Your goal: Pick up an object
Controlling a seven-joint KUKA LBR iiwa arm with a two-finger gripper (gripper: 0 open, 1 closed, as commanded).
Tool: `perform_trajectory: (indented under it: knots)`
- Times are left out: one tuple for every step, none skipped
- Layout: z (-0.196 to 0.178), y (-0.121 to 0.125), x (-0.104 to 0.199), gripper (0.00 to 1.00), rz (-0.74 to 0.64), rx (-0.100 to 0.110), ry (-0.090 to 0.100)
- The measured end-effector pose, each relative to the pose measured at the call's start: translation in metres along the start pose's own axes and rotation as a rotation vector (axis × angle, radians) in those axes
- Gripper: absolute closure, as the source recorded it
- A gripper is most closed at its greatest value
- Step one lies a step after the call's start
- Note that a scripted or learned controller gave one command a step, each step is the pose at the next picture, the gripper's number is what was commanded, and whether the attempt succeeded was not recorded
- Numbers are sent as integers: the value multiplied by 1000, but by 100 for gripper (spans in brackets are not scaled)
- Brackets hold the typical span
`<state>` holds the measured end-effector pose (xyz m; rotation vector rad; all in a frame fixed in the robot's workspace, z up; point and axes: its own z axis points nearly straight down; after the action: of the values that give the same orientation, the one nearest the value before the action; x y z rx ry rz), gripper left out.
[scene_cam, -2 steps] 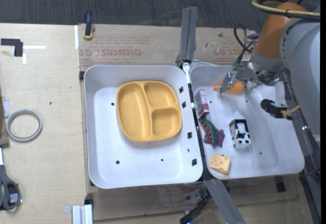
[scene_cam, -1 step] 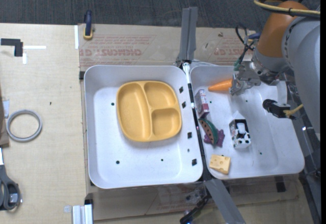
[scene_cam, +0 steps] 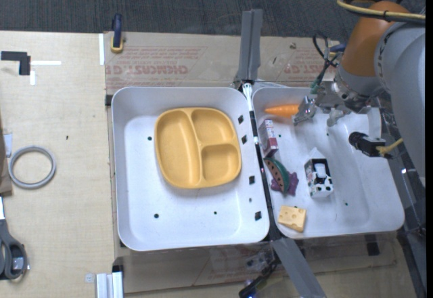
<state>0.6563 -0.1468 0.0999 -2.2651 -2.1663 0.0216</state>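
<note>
Here, my arm (scene_cam: pixel 396 53) reaches in from the upper right of the frame, the orange band sitting high near the top edge and the grey wrist bent down and leftward over the right bin (scene_cam: pixel 358 219). My jaws (scene_cam: pixel 306 111) hang at the upper left corner of that bin, right at the thick end of an orange carrot (scene_cam: pixel 281 111) that lies flat along the bin's top wall, pointing left. Whether I touch the carrot, I cannot tell; whether my jaws are spread or pressed together, I cannot tell either, since they are small and dark against the wrist hardware.

Below the carrot, along the left wall of the same bin, lie a small red-and-white box (scene_cam: pixel 268 135) and a dark purple-green toy (scene_cam: pixel 281 177). Toward the middle sits a black-and-white block (scene_cam: pixel 318 178), and near the bottom left a yellow cheese wedge (scene_cam: pixel 292 218).

The left bin (scene_cam: pixel 135 222) carries a yellow divided plate (scene_cam: pixel 198 147). On the tabletop (scene_cam: pixel 61 222) at the left of the frame rests a grey ring (scene_cam: pixel 30 166).
</note>
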Motion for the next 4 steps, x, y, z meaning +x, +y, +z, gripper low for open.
perform_trajectory:
  knots:
    - [10, -76, -13, 0, 48, -12, 5]
    - [9, -36, 5, 0, 293, -12, 5]
    - [9, -10, 22, 0, 444, 37, -2]
    - [12, -12, 46, 0, 647, 24, -6]
